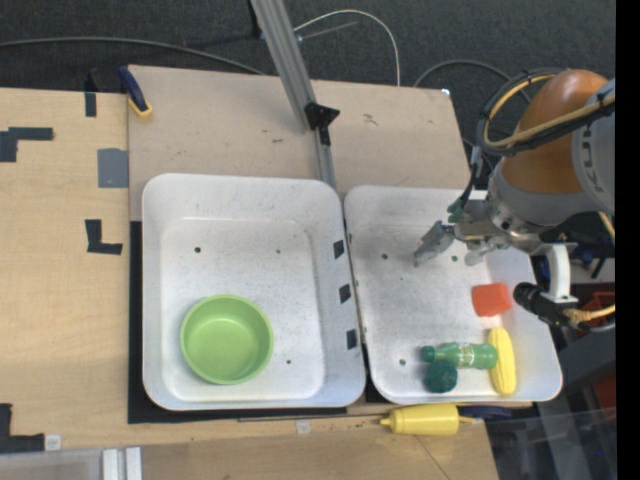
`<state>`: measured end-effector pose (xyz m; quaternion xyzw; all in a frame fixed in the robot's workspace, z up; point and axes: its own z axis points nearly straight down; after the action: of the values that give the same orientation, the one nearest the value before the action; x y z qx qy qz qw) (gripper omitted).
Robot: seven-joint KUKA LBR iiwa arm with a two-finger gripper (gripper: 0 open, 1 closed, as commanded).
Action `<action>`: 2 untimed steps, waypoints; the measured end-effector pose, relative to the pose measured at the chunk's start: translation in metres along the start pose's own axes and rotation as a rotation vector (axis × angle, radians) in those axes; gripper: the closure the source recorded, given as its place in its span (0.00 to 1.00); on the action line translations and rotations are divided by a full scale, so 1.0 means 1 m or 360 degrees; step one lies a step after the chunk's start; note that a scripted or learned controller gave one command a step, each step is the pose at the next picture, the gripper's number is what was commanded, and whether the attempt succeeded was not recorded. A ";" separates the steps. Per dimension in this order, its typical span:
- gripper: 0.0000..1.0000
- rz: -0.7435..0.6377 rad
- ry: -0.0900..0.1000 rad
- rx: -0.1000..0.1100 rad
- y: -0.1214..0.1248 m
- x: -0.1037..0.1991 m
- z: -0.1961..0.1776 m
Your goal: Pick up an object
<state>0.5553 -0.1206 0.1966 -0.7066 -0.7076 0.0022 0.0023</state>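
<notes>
1. Orange block (490, 299) — lying loose in the right bin (400, 208), beside a yellow banana (502, 360) and green bottle (459, 356).
2. Gripper (452, 248) is held above bare floor — fingers spread, nothing pinched.

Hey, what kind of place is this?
Probably a robotics lab grasping bench: a robot arm reaching over two white bins, toy items like a green bowl, and loose cables.

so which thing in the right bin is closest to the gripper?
The orange block, just below the gripper. The green bottle, dark green lump and yellow banana lie farther down, by the bin's near edge.
</notes>
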 end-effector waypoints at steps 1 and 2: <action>0.00 0.0001 0.0001 0.0004 -0.005 0.002 0.064; 0.00 0.0001 -0.0002 -0.0009 -0.005 0.002 0.108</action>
<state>0.5497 -0.1191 0.0883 -0.7067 -0.7075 0.0008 -0.0002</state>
